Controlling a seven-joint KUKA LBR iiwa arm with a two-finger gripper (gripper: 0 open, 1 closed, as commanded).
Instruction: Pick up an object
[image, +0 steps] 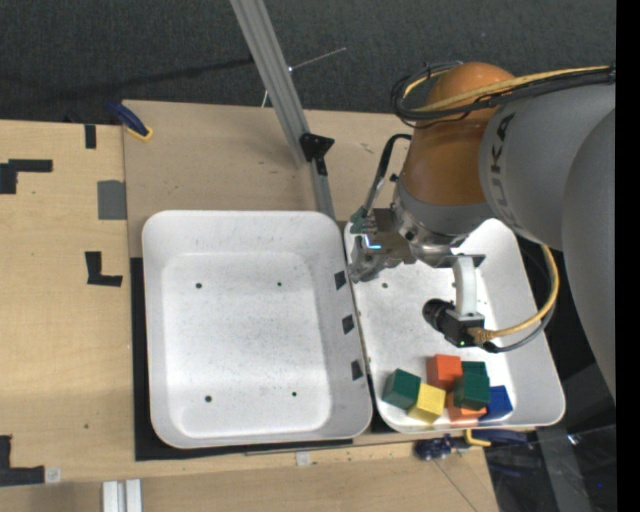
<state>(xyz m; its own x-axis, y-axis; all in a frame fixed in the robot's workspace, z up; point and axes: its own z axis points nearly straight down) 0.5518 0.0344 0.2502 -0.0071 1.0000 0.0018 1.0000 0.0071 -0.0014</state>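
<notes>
Several small blocks lie huddled in the front corner of the right bin (530, 330): a green block (402, 388), a yellow block (430, 402), an orange block (446, 369), a dark green block (474, 384) and a blue block (498, 401). My gripper (372, 252) hangs over the back left part of the right bin, close to the wall shared with the left bin. It is well apart from the blocks, which lie nearer the front. I see nothing held in it.
The left bin (160, 300) stands beside the right one. A slanted metal pole (285, 90) rises behind the bins. A yellow cable (525, 318) loops off the wrist over the right bin. Black tape marks lie on the bench at left.
</notes>
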